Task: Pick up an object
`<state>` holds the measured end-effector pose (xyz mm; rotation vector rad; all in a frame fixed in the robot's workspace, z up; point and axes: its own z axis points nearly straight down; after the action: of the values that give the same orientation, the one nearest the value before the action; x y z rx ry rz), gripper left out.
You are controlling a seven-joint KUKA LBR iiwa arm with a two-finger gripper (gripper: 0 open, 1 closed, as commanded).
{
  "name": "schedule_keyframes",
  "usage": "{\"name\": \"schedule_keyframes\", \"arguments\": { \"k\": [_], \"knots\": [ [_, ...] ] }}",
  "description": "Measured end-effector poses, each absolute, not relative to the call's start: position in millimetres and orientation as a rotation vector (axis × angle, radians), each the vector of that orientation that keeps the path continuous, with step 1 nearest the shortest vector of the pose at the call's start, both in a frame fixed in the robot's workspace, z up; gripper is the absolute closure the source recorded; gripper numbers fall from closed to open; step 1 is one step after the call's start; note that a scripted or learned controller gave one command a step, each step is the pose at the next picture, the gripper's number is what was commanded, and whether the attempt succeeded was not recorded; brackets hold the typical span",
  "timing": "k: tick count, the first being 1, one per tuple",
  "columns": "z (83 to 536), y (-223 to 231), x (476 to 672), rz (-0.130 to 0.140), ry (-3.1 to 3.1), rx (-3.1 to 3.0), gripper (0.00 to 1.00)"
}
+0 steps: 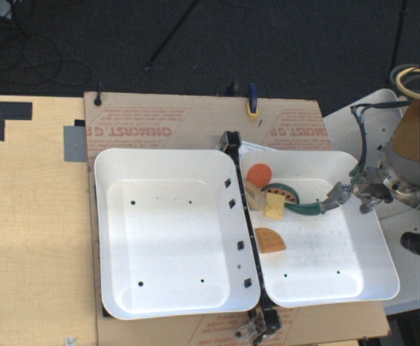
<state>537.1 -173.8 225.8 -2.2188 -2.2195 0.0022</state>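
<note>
- The objects to choose from lie clustered in the right bin, against its left wall: an orange ball, a pale yellow block, a green curved piece with a red inner edge, and a flat orange-brown wedge a little apart, nearer the camera
- They look like small toy foods, likely light and stiff; the ball would probably roll off a poor pinch
- The yellow block seems the surest hold, taken across its flat sides, though it touches the green piece
- The wedge lies low and alone; I judge it easier to reach but thin to grip
- The gripper sits low over the right bin, its tips at the end of the green piece's long tail; whether the fingers are clenched or released I cannot tell
- The left bin adjoins across a black divider; both rest on cardboard on the tabletop
</note>
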Motion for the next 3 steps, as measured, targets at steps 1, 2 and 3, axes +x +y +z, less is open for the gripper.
{"name": "schedule_keyframes", "arguments": {
  "k": [1,2,3],
  "knots": [
    [104.3,-165.3,593.4,0.007,-2.218,-2.212,0.0],
    [94.0,-105.5,625.2,0.0,-2.222,-2.229,0.0],
    [91.1,-150.4,646.1,-0.004,-2.222,-2.223,0.0]
  ]
}}
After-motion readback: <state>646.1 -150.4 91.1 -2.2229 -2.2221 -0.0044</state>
